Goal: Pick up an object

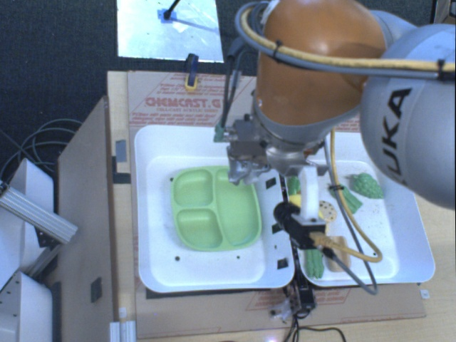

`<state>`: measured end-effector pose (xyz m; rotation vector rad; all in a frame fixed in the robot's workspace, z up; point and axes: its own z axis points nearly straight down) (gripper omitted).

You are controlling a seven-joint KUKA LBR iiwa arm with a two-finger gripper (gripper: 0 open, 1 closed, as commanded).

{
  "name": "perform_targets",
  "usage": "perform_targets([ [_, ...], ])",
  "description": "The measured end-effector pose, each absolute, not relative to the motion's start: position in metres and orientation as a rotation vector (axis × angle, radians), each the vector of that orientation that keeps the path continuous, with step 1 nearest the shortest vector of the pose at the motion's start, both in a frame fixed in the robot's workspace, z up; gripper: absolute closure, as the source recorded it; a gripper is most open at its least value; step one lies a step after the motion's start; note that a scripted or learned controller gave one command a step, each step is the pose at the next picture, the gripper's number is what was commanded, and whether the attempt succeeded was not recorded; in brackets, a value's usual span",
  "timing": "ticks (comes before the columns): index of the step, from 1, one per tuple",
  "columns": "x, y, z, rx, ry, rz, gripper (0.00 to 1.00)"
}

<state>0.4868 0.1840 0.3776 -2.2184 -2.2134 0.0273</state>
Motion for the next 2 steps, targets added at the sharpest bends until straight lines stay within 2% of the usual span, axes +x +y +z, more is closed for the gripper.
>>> perform_targets([
  [1, 0.4840, 0.1701, 0.2200, -2.218, -2.215, 0.024, 1.00],
  [2, 0.4865, 0.1718, 0.2287, -2.220, -2.221, 0.000, 0.00],
])
